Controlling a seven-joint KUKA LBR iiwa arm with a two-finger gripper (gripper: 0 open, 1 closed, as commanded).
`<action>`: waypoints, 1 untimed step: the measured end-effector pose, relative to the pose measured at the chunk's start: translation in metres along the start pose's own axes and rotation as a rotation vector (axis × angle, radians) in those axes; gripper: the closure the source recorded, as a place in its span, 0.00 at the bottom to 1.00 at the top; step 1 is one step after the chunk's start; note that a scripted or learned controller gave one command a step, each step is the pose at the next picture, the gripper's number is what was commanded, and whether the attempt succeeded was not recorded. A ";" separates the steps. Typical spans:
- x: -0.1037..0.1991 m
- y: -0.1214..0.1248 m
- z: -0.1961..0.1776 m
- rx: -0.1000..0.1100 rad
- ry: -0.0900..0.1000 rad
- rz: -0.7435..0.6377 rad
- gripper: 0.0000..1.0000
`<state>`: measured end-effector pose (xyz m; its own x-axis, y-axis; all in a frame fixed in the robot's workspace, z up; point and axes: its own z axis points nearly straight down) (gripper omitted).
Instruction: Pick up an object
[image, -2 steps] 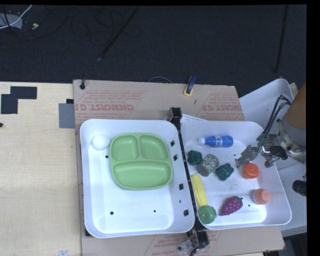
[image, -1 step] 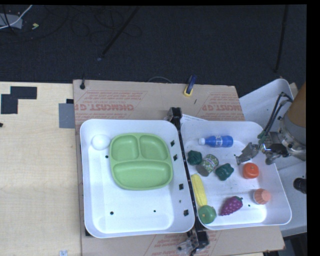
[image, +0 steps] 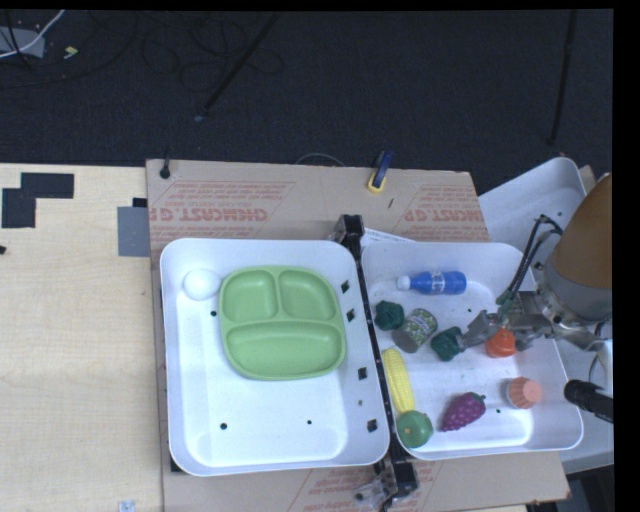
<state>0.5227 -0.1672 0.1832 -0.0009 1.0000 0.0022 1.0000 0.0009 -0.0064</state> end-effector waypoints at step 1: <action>-0.001 0.002 0.044 0.000 0.000 0.000 0.00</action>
